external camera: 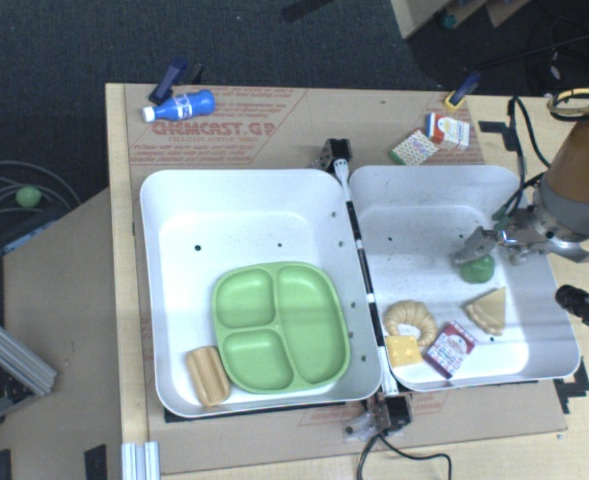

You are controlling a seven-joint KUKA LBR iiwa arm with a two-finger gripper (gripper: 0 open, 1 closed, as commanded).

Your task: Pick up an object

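The two-finger gripper (477,249) is lowered into the right white bin (414,193), directly over the small rounded green object (477,268), presumably for a pick, though whether anything is grasped cannot be told.

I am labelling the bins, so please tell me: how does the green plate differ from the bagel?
The plate is green, and the bagel is tan. The plate is much larger than the bagel. The plate has three compartments; the bagel is a ring. The plate lies in the left bin, the bagel in the right bin. Both lie flat.
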